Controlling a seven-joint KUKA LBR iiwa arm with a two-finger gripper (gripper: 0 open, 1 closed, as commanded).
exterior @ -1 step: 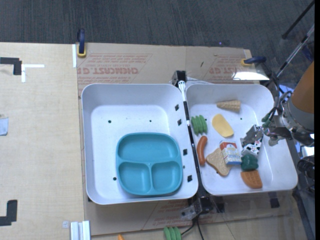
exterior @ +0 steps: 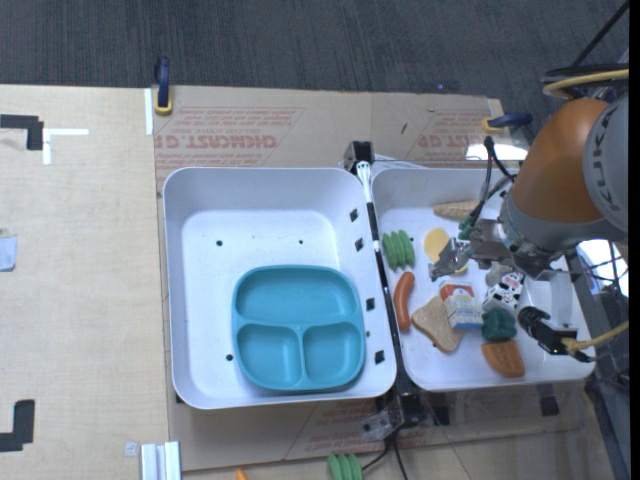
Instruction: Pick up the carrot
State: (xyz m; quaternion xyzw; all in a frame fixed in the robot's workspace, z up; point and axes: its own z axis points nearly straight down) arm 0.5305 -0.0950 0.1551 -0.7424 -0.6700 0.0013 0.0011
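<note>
grey arm (exterior: 590, 183) with a broad orange band, black cables looping beside its metal wrist.

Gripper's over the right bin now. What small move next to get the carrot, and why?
Probably shift the gripper toward the bin's near corner, then descend: it hovers by the yellow piece, while the carrot lies at the near edge, beyond the bread slice.

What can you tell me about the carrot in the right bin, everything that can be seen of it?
The carrot is a short orange wedge that looks like toy plastic. It lies flat on the floor of the right bin, near the front right corner. A dark green lump, perhaps its leafy top, meets its far end. To its left lies a slice of bread. The gripper is farther back in the bin, apart from the carrot.
</note>
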